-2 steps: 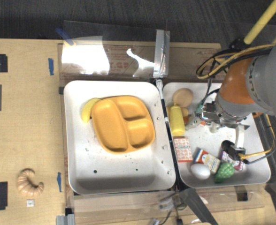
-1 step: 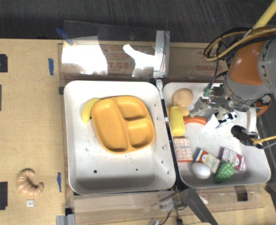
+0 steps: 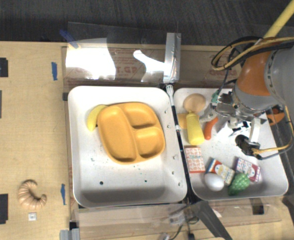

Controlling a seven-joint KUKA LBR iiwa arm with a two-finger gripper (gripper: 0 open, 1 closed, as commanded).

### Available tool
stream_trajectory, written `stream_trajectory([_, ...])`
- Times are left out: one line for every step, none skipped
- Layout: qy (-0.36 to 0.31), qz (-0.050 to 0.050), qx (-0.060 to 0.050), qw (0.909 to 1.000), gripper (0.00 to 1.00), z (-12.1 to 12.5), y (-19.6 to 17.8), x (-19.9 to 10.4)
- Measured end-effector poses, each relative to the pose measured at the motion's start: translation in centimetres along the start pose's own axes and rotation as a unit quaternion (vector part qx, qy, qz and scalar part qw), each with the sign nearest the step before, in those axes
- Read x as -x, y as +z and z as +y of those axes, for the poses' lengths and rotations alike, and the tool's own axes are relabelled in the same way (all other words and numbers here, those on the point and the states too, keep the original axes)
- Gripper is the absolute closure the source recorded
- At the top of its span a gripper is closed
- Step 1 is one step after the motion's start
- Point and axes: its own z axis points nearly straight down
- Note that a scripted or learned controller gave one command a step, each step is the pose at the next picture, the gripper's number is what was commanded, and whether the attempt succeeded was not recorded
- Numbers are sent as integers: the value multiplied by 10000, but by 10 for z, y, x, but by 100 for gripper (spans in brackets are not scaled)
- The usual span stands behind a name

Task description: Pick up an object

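My gripper (image 3: 228,120) hangs over the upper middle of the right bin (image 3: 279,181), under the grey arm with its orange band (image 3: 252,79). An orange carrot-like piece (image 3: 209,129) lies just left of it, partly under the gripper's body. Further left lie a yellow block (image 3: 193,128) and a tan round bun (image 3: 194,103). Toward the bin's front are a small patterned box (image 3: 194,159), a little carton (image 3: 221,169), a white egg (image 3: 213,182), a green toy (image 3: 239,182) and a purple box (image 3: 248,169). I see nothing held.
The left bin (image 3: 87,174) holds an orange divided plate (image 3: 131,131) with a yellow banana (image 3: 92,118) poking out at its left. A croissant (image 3: 32,195) lies on the bench at the far left. Cables (image 3: 237,51) loop behind the arm.
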Motion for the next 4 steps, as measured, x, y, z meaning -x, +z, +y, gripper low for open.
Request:
stream_trajectory([0, -1, -3, 10000, 0, 0, 0, 0])
stream_trajectory([1131, -20, 91, 9935, 0, 1, 9, -5])
stream_trajectory([1295, 9, 105, 9915, 0, 0, 9, -4])
stream_trajectory([1712, 19, 118, 9852, 0, -17, 8, -5])
